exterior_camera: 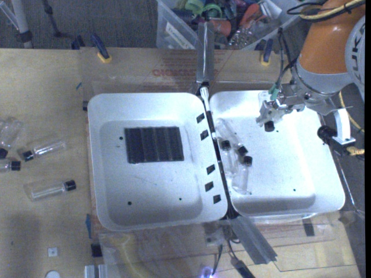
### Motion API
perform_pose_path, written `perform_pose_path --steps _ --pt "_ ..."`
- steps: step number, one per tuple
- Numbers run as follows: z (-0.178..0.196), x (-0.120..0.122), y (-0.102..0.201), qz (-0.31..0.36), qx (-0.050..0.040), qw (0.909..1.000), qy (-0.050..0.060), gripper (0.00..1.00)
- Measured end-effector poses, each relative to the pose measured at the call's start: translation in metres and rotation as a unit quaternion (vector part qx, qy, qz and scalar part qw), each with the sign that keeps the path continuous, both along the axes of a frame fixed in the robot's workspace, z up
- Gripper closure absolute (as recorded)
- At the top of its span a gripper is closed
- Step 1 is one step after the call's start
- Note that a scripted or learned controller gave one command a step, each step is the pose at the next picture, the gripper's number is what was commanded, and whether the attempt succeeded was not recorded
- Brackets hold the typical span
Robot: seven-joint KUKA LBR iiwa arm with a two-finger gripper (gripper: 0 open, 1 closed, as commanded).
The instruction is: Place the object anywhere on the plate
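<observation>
A dark ribbed rectangular plate (154, 144) lies flat in the left bin (110, 207), toward its back. Several clear vials with black caps (235, 155) lie in the right bin (301, 184), along its left wall. My gripper (269, 119) hangs over the back middle of the right bin, to the right of the vials and apart from them. Nothing can be seen held at its tip. The grey arm with its orange band (327, 36) reaches in from the upper right.
A raised divider (211, 155) with black clips separates the two bins. More clear vials (49, 187) lie loose on the wooden bench at the left. A clear tub of colourful tools (232, 10) stands behind the bins.
</observation>
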State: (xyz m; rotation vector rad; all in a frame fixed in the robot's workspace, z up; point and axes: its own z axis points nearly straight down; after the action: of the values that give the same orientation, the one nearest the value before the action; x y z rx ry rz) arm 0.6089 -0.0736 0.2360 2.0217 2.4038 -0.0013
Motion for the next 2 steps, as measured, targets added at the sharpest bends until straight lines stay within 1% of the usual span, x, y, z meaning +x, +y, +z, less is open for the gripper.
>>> perform_pose_path --steps 1,2 --pt "-0.052 0.016 0.082 -0.043 0.0010 0.9991 0.002 1.00" --pt "-0.044 -0.023 0.156 0.048 0.0008 0.9989 0.002 1.00"
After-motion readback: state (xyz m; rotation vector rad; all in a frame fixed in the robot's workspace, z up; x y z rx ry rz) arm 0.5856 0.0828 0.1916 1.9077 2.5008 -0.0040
